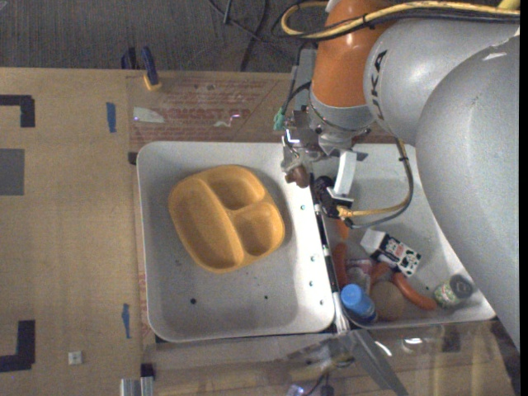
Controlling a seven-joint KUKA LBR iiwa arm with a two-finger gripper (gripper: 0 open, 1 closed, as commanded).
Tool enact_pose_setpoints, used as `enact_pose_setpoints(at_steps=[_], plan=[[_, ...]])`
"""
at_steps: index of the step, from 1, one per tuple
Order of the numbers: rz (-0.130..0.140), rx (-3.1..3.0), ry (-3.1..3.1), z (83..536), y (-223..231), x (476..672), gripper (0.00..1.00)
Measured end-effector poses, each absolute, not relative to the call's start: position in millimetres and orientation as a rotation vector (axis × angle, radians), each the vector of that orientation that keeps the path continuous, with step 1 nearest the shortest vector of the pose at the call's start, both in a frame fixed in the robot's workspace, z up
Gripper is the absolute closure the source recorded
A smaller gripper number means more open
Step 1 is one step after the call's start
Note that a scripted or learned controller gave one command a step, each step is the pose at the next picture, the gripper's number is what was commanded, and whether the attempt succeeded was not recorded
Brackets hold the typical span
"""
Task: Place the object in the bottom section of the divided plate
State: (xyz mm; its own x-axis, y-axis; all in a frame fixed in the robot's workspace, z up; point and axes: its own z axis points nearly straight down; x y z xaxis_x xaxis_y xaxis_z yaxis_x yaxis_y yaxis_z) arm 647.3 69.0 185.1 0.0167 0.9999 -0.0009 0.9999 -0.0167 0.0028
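**Gripper at the bin divide, small brown object at its tip**

Gripper [299, 165] sits upper centre of frame, right over the seam where the two white bins meet. Fingers point toward frame left. A small brown rounded object [295, 174] shows at the fingertips, apparently pinched between them; the fingers look drawn in narrow around it. Object hangs at the top right corner of the left bin [165, 304], just beside the inner wall.

Arm [429, 81] enters from the right edge, grey, with the orange band [351, 23] sitting at top centre above the wrist. Yellow cable [379, 211] loops below the wrist across the right bin.

Divided plate [227, 217], yellow-orange, lies in the left bin, centre-left of frame, slightly tilted in plan. Three sections visible: one large toward frame left, two smaller toward frame right. Plate sections hold nothing visible. Plate is near the gripper but apart from it; brown object is off the plate's upper right rim, not over any section.

Right bin [412, 196], lower right of frame, holds clutter: blue-capped bottle [356, 299] against the divider, a black and white box [396, 252], an orange-red long item [412, 291], a greenish round piece [454, 291] near the arm's edge. All bunched in the bin's lower end.

Bench [66, 221] is brown board with blue tape marks [110, 115] at upper left.
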Motion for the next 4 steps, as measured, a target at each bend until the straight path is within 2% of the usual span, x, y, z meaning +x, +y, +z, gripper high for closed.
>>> enact_pose_setpoints(at_steps=[1,2,3,4], plan=[[0.003,2.076,2.353,185.3,52.2,655.9,1.00],[0.003,2.224,2.215,203.2,67.7,658.0,1.00],[-0.002,2.356,2.081,202.7,79.7,638.1,1.00],[-0.003,2.356,2.080,202.5,79.7,638.0,0.00]])
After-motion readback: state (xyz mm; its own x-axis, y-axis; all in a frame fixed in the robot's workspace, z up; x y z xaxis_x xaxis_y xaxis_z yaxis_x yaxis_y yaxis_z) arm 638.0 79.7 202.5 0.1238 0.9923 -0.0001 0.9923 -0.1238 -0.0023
